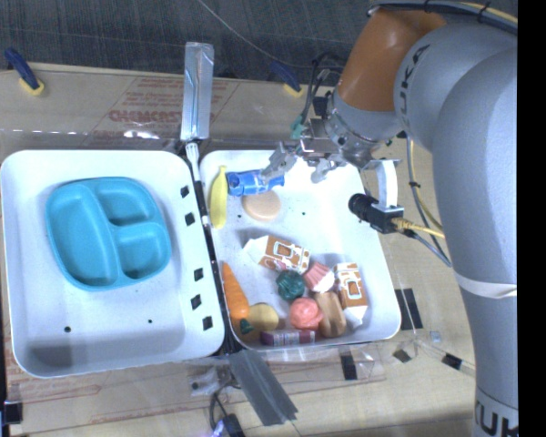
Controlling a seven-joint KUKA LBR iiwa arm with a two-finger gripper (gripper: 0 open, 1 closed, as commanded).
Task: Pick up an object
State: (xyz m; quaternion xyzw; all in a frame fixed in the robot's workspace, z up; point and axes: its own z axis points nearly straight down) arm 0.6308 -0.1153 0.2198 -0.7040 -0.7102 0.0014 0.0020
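Blue can (253, 183) lies on its side in the far part of the right bin (375, 271), close to the divider between the two bins, with a yellow banana (218, 198) just beside it on the left and a pale round disc (262, 207) touching or nearly touching its near side. Its long axis runs roughly left to right across the view, tilted slightly upward toward the right.

The end effector (302, 164) hangs over the far edge of the same bin, just to the right of the can. Two pale fingers are seen spread apart, one reaching toward the can's right end, the other farther right over bare bin floor. Nothing sits between them, so it holds nothing.

The can therefore lies to the left of the end effector and very near it, almost at one fingertip. Judging from this, a grasp would need a short shift leftward so the fingers straddle the can across its short side, not along its length.

The rest of the toys crowd the near part of the right bin: a carrot (233, 295) along the left wall, a small printed box (285, 255), and a pink round piece (304, 313). The left bin (23, 271) carries a blue divided tray (109, 230).
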